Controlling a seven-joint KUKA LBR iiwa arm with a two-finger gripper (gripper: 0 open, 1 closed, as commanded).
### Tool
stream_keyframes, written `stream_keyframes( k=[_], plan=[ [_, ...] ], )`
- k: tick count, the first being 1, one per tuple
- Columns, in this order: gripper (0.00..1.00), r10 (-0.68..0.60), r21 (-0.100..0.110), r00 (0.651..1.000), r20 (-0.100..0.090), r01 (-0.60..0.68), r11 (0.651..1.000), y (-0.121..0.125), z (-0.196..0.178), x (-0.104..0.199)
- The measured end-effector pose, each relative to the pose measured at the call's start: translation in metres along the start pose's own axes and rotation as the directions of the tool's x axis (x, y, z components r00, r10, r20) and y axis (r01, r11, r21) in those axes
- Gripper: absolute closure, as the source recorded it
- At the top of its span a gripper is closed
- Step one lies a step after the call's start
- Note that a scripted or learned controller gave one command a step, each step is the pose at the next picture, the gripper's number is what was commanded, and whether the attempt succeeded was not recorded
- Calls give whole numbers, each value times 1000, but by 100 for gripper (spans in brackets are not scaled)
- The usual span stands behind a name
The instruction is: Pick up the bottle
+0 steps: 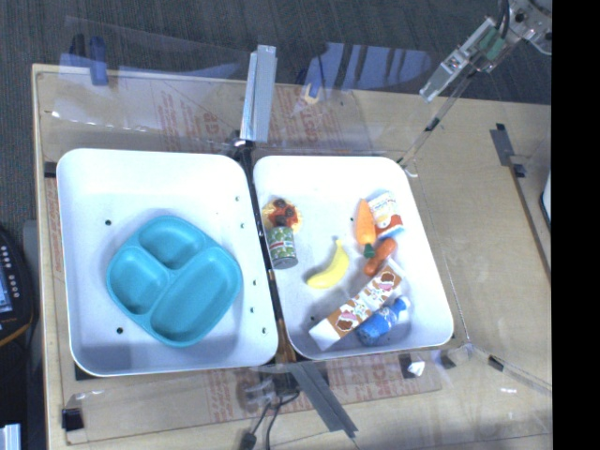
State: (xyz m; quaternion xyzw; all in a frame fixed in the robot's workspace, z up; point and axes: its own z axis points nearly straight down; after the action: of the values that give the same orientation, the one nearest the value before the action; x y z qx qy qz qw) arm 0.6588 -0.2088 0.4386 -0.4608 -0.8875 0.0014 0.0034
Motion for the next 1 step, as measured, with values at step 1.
stream_keyframes(
  k=[1],
  plan=[
    [100, -335, 0, 942, 0, 335, 942, -18, 0, 12]
  ],
)
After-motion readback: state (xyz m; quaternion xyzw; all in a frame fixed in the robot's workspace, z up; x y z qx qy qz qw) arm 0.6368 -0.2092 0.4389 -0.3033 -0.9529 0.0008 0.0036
